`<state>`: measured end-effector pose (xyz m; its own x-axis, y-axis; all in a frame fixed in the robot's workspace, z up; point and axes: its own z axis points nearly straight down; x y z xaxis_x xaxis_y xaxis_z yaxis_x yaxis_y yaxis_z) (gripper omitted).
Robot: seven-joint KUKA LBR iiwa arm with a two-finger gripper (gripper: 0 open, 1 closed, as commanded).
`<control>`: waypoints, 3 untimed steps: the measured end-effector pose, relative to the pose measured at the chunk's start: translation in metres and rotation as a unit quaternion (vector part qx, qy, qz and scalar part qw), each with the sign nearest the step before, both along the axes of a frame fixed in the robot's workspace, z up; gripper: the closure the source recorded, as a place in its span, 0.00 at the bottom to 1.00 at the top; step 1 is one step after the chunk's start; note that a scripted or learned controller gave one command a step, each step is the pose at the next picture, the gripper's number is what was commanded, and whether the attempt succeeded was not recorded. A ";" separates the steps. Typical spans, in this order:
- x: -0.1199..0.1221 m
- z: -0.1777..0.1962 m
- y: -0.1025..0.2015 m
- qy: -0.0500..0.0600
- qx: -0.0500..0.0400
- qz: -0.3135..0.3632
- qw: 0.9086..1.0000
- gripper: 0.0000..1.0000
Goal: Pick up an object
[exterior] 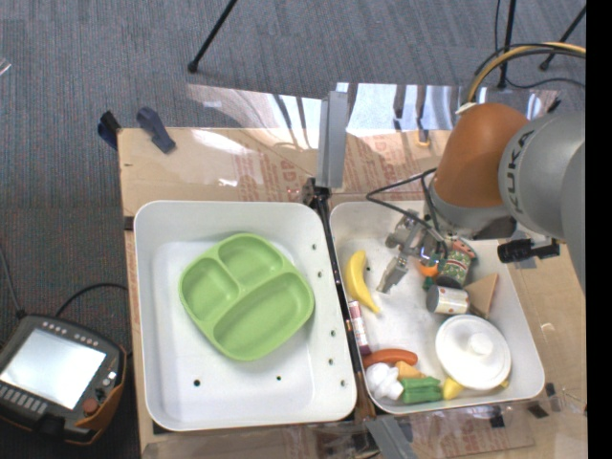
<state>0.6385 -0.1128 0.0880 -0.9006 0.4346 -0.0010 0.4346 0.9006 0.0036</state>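
My gripper (pixel 406 264) hangs over the upper middle of the right bin (pixel 529 338), open, with nothing between its fingers. One finger (pixel 391 277) points down-left toward the bin floor, just right of a yellow banana (pixel 359 280). Close to its right lie a small orange carrot (pixel 428 269), a patterned green and red can (pixel 460 261) and a silver can on its side (pixel 447 300). The grey arm with its orange band (pixel 483 156) reaches in from the upper right.
The right bin also holds a brown wedge (pixel 485 293), a white lidded bowl (pixel 473 352), a red sausage (pixel 390 358), a white lump (pixel 382 379), a green piece (pixel 421 390) and a slim tube (pixel 357 325). A green divided plate (pixel 247 295) lies in the left bin (pixel 163 228).
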 end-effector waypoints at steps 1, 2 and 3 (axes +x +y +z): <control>-0.012 0.000 -0.055 0.000 -0.002 0.029 1.000 0.00; -0.017 0.000 -0.048 0.001 -0.001 0.045 0.999 0.00; -0.068 -0.001 -0.043 0.001 -0.001 0.004 1.000 0.00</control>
<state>0.5706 -0.1554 0.0873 -0.9043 0.4270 0.0010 0.4270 0.9043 0.0009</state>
